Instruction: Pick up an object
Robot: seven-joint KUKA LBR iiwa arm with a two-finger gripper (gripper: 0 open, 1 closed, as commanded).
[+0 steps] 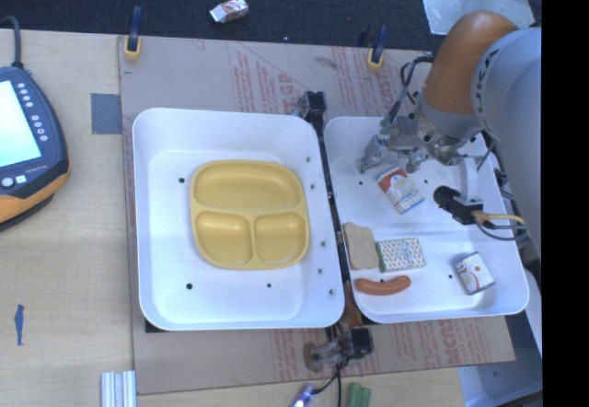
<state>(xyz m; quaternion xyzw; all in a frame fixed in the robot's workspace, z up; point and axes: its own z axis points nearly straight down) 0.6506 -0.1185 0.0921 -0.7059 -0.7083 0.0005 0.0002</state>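
The right bin [515, 304] holds a small red and white carton [402, 191], a tan slice of bread [361, 246], a green-patterned packet [402, 254], a sausage [382, 284] and a small boxed carton [473, 273]. My gripper [390, 153] hangs over the far left part of this bin, just beyond the red and white carton. I see nothing held in it. The left bin [156, 295] holds a yellow divided plate [248, 212].
A teach pendant [28, 147] lies on the bench at the far left. Clamps [133, 35] [377, 46] pin the board at the back. A crumpled wrapper [228, 11] lies on the dark floor beyond.
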